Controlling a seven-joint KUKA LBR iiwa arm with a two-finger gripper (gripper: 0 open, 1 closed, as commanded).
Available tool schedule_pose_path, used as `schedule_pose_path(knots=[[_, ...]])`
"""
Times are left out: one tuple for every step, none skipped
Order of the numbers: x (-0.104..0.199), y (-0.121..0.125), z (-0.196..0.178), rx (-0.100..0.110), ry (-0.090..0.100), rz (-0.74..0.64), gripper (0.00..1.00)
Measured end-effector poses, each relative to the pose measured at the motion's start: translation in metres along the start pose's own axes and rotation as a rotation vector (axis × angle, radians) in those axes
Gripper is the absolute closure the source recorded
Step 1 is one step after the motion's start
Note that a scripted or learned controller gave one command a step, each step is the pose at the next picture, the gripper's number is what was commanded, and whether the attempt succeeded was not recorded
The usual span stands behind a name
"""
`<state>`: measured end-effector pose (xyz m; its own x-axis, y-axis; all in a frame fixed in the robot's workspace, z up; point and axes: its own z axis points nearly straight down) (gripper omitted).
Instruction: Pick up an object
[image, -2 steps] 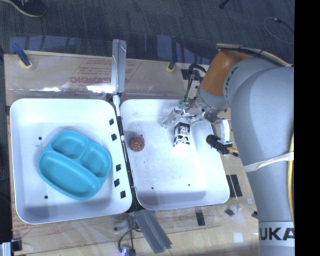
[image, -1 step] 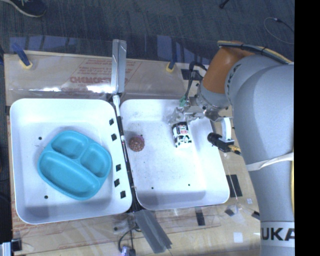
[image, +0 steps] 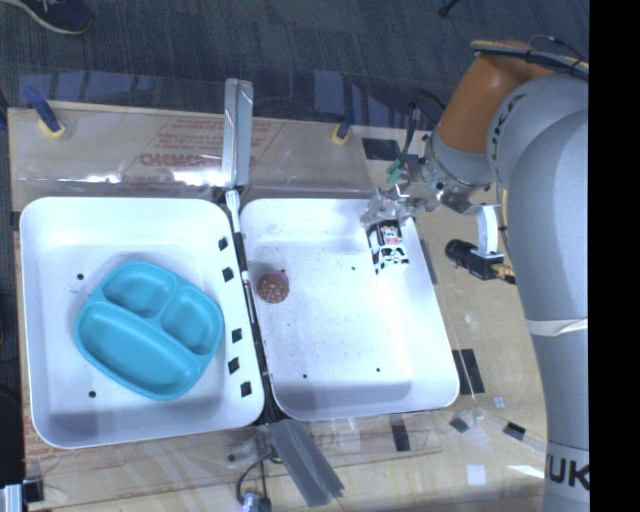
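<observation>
- The bench (image: 120, 150) is pale wood under a clear plastic sheet with red print, standing on dark carpet (image: 300, 40); black tape marks dot its 4 o'clock corner.
- My arm (image: 545, 200) comes in from 3 o'clock, grey with the orange band up at 1 o'clock.
- The left bin (image: 40, 300) carries a blue divided plate (image: 150, 328), lying flat near its middle.
- The right bin (image: 340, 380) has a white floor speckled with dark flecks, and it is where I am working.
- My gripper (image: 388, 245) sits low at the bin's 1 o'clock corner, close to the wall; whether my jaws are wide or narrow I cannot tell, and I see nothing between them.
- The small brown ball (image: 273, 287) rests at the bin's 9 o'clock side, just beside the dividing wall, well apart from me.
- My worry: a descent here closes on bare floor or clips the bin wall. The ball looks round enough to roll off a poorly centred pinch, and the divider beside it leaves little room for one finger.
</observation>
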<state>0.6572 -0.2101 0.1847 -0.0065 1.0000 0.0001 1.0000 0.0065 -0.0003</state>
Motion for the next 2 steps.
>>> schedule_pose_path(knots=[[0.0,0.0,0.0,0.001,0.0,-0.001,0.0],[0.026,-0.034,0.092,0.0,0.0,0.001,0.0]])
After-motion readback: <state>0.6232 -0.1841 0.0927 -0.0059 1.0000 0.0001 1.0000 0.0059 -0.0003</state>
